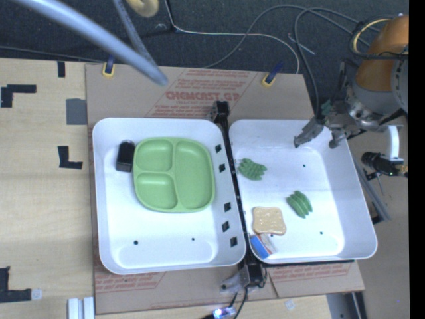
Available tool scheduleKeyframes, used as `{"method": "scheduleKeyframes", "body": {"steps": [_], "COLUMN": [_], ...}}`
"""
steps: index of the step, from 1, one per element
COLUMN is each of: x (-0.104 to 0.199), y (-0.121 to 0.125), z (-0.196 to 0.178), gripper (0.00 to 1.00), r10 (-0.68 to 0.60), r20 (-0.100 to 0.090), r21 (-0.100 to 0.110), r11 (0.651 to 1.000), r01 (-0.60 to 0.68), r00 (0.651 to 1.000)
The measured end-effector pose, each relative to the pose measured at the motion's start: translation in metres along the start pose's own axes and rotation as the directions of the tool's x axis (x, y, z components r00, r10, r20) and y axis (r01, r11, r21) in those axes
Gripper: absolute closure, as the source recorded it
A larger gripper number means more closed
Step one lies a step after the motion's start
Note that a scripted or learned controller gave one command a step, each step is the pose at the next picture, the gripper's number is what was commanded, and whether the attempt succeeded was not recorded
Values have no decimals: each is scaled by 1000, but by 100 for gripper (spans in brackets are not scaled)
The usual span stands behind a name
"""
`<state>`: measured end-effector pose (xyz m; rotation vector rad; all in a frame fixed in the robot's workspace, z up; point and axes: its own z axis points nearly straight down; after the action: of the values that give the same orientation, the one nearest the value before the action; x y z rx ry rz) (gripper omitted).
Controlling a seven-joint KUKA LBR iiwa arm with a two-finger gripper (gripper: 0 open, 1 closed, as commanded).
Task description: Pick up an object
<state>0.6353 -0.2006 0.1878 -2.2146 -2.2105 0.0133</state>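
The gripper [321, 134] hangs over the far right part of the right bin [345, 198], near its back rim. Its two fingers [305, 137] stand spread apart, and nothing is between them, so the hand is released and grasps no object.

All the loose things lie in relation to this right bin. A green leafy piece [252, 169] rests on the bin floor near its left wall, well apart from the gripper. A second green piece [299, 203], which looks like a small vegetable, lies close to the middle of the bin. A slice of toast [269, 220] sits toward the front left corner of the bin, and a small blue and red thing [261, 246] touches the front edge of the toast; I cannot tell what it is.

Just beside the right bin, on its left, stands the left bin [113, 238]. It holds a green divided plate [174, 175] and a small black object [125, 156] that touches the left side of the plate.
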Motion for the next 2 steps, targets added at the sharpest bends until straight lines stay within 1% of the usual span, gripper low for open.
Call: {"method": "scheduleKeyframes", "body": {"steps": [1, 2], "x": [0, 5], "y": [3, 5], "z": [-8, 56], "gripper": [0, 0], "r10": [-3, -5], "r20": [3, 3], "r21": [-14, -8], "r11": [1000, 1000], "r01": [3, 5], "r00": [1000, 1000]}}
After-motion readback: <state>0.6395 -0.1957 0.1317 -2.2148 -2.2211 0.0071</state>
